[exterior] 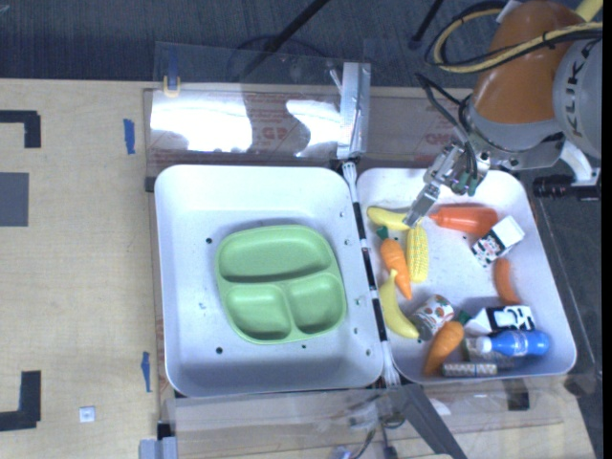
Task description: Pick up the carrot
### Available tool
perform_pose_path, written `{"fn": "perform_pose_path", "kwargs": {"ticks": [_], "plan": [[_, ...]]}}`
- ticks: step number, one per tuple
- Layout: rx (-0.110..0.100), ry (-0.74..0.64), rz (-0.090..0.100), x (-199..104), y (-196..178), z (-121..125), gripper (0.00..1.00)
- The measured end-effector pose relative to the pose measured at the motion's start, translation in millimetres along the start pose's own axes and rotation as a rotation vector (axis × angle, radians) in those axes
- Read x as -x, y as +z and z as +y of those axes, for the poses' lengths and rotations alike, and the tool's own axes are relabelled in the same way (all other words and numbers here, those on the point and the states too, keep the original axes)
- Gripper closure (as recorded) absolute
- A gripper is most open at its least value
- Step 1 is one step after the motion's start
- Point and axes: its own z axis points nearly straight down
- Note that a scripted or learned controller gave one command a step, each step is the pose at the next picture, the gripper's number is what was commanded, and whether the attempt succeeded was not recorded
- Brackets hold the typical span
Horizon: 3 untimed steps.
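Orange carrot [394, 266] lies unlifted by the right bin's [550, 285] left wall, the gripper [419, 208] poised near its far corner, jaws' state unclear, so the pick remains.

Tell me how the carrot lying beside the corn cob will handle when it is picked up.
The carrot looks like smooth moulded plastic, so it is probably stiff and light. Its tapered, rounded body may slip from the pincer or roll. It lies tight against the corn cob and a banana, so those will likely shift too.
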Motion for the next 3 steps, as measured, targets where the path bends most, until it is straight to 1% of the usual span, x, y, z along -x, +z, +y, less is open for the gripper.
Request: {"fn": "perform_pose_path", "kwargs": {"ticks": [1,2,3], "plan": [[0.001,-0.234,-0.001,10.9,82.5,-9.5,0.0],[0.001,-0.376,0.0,-49.0,0.0,3.9,0.0],[0.006,-0.372,-0.006,-47.3,-11.4,4.4,1.0]]}}
